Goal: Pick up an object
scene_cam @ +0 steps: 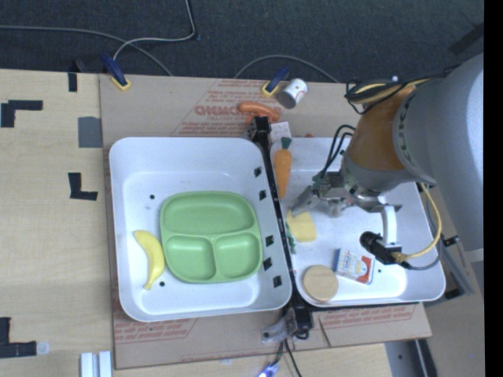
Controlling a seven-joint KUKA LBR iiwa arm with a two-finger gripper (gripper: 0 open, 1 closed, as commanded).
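Two white bins sit side by side on a brown cardboard sheet (pixel 212 104), which has red printed letters too blurry to read for sure. The left bin (pixel 126 163) holds a green plate (pixel 211 236) split into three parts and a yellow banana (pixel 151 258) just beside the plate's left edge. The banana's long side runs up and down the picture, curving a little.

The right bin (pixel 416 289) holds an orange carrot (pixel 281 173) close to the wall between the bins. It stands up and down the picture, with its thin tip toward the bottom. Below it lies a yellow block (pixel 302 228), then a round tan disc (pixel 320 283) near the bin's bottom edge. Next to the disc is a small box (pixel 354 266) in red, white and blue; its label is too small to read.

The grey arm with its orange band reaches in from the right. The gripper (pixel 308 199) hangs low over the right bin, just above the yellow block and beside the carrot. Its fingers look a bit spread, with nothing between them.
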